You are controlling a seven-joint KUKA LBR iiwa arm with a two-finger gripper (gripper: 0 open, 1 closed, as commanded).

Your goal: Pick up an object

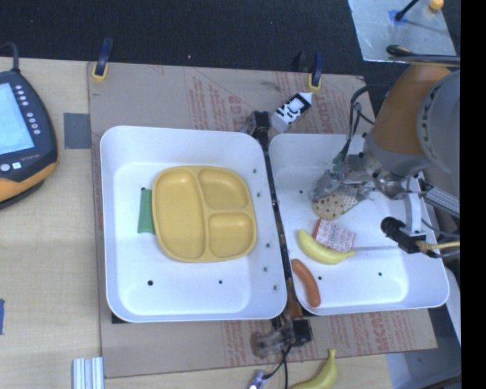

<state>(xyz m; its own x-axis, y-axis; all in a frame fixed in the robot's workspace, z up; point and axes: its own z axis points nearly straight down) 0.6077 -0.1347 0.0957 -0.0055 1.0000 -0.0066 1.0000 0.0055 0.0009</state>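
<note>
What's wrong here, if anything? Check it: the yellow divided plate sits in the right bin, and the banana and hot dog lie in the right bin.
The plate's bin is wrong. The camera view shows the yellow divided plate in the left bin; the banana and hot dog do lie in the right bin.

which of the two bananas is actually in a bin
The banana in the right bin, beside the sausage. The other banana lies outside on the cardboard at the bottom edge.

Open floor in the right bin's (405, 286) near-right corner — banana (324, 250) leftward
</note>
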